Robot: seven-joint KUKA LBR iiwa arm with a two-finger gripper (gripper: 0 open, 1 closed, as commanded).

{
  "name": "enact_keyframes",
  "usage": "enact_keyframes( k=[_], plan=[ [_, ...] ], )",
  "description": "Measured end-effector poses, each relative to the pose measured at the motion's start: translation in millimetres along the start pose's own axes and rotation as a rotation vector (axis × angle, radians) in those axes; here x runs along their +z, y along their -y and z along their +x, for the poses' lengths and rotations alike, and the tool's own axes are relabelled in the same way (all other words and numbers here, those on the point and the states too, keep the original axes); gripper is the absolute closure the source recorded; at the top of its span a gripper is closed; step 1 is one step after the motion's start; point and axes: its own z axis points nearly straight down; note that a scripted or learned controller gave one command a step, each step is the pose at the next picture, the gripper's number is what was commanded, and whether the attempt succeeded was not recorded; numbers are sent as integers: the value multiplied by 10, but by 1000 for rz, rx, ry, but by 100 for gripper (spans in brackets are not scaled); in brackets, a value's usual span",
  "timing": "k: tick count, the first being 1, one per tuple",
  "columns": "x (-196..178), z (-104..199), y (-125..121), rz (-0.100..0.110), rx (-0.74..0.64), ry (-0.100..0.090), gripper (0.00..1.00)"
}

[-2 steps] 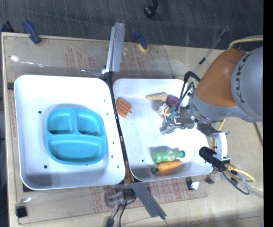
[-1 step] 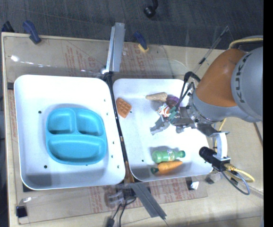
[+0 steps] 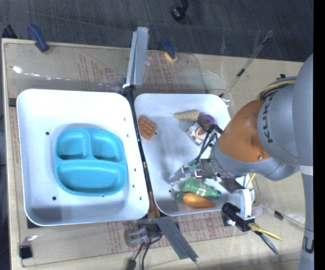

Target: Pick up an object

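My gripper (image 3: 183, 174) reaches down into the right bin (image 3: 162, 151), low over its front half. Just in front of it lies a green bottle (image 3: 202, 189), and next to that an orange carrot-like piece (image 3: 198, 201) against the bin's front wall. The gripper's tip is close above the bottle's left end; I cannot tell whether it touches. Further back in the same bin lie a brown waffle (image 3: 147, 127), an ice-cream cone (image 3: 185, 115), a purple piece (image 3: 208, 120) and a red-and-white item (image 3: 195, 133), partly hidden by the arm.
The left bin (image 3: 33, 151) holds a blue divided tray (image 3: 90, 161) in its middle. A grey divider bar (image 3: 136, 55) stands behind the gap between the bins. Blue clamps (image 3: 37, 37) sit on the bench's back edge.
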Motion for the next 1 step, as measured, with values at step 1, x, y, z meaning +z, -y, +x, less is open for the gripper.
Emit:
enact_keyframes(
  k=[1],
  plan=[
    [-104, 6, -24, -3, -8, 2, 100]
  ],
)
